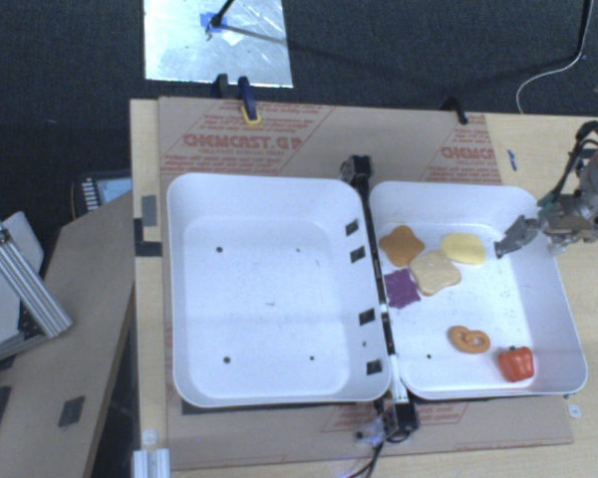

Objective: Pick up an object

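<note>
The right bin [538, 297] holds several small items: an orange-brown piece [402, 244], a yellow piece [463, 248], a beige toast-shaped piece [436, 272], a purple piece [403, 289], a pretzel [469, 341] and a red pepper [516, 363]. My gripper [519, 235] hangs over the bin's upper right part, just right of the yellow piece, with nothing visibly held between its fingers.
The left bin [269, 287] sits beside the right one, with a black clip strip [371, 287] along their shared wall. Cardboard [309, 137] lies under both bins. A metal plate [217, 26] rests beyond the bench. A cable [558, 63] loops at the upper right.
</note>
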You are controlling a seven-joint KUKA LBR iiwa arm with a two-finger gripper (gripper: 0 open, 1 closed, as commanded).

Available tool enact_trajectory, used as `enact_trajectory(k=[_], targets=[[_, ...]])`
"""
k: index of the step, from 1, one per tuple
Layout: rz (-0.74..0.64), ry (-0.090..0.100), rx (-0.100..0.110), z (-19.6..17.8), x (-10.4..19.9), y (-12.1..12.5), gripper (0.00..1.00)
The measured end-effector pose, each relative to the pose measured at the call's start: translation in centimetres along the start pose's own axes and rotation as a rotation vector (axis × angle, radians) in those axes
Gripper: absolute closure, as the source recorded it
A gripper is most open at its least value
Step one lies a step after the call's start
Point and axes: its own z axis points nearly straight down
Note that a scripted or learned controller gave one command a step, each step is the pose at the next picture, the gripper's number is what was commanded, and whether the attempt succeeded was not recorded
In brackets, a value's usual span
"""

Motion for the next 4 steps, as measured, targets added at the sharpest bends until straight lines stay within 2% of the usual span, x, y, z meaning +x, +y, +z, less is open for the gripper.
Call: enact_trajectory(k=[1, 2, 3, 4], targets=[[-0.008, -0.003, -0.014, -5.5, 2.9, 10.6, 0.0], [0.004, 0.001, 0.002, -6.9, 2.4, 2.3, 0.0], [0.007, -0.002, -0.003, -12.9, 0.1, -7.5, 0.0], [-0.006, -0.005, -0.019, -31.5, 3.5, -7.4, 0.0]])
